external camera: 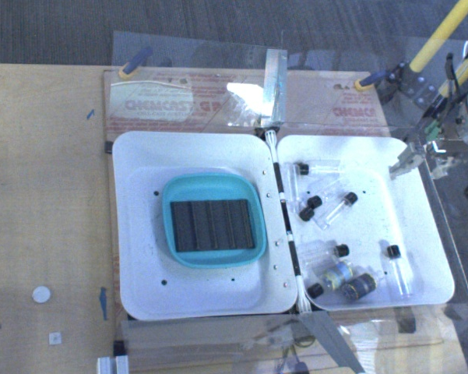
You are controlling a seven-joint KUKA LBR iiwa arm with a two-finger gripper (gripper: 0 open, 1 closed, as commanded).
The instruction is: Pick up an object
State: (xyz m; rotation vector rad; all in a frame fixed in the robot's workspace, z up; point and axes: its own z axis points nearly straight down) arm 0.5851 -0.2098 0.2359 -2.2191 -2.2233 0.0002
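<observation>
Tool (411,160) partly cut off by right edge; finger state unclear; vial (360,286) labels unreadable.

We can read red print on the clear sheet (188,104) behind the left bin (132,209). It seems to say "CHEMCAST", but glare hides a part of it. The same red print stands upside down on the sheet (335,104) behind the right bin (440,279). There we cannot make out the letters surely.
</observation>
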